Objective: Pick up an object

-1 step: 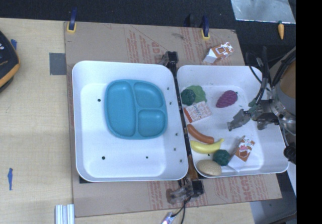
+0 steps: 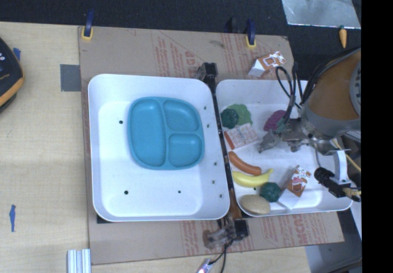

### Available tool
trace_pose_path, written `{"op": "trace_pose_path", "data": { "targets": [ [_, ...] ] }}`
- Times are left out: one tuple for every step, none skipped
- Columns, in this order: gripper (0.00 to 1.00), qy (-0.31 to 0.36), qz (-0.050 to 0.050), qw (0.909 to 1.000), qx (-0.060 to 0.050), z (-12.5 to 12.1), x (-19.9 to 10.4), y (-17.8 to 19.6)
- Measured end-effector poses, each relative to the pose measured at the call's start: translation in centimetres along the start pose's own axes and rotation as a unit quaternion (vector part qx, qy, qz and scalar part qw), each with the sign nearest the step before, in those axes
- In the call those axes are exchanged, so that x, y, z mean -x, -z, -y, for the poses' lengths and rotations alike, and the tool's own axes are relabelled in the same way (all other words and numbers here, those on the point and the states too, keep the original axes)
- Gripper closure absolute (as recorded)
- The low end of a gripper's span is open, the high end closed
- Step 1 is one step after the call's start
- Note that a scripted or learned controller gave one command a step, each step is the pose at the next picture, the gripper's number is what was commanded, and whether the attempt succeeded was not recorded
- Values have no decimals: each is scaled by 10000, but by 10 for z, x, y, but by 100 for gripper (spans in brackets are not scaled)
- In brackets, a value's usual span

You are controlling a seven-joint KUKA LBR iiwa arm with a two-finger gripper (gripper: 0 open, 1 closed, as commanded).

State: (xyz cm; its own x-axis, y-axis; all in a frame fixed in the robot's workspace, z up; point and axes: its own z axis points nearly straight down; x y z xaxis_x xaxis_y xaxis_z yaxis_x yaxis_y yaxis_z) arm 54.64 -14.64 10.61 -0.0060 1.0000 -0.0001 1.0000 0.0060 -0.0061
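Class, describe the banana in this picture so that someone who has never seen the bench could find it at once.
Start at the right white bin, the one crowded with toy food. Near its front left, the banana lies flat, just below an orange-red hot dog and above a tan oval piece. It is the bin's one yellow, curved thing.

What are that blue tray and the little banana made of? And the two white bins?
The blue tray looks like moulded plastic with a matte finish: one even colour, rounded compartment walls. The banana is probably plastic or rubber toy food, judging by its flat, uniform yellow, though the view is too coarse to be sure. The white bins seem to be smooth, slightly glossy plastic with rounded rims.
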Motion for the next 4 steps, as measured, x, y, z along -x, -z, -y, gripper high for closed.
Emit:
{"op": "trace_pose_path", "data": {
  "targets": [
    [0, -6, 0, 10000, 21, -49, 29, -14],
    [0, -3, -2, 10000, 23, -96, 58, -13],
    [0, -6, -3, 10000, 25, -110, 22, -13],
    [100, 9, 4, 10000, 22, -110, 22, -3]
  ]
}}
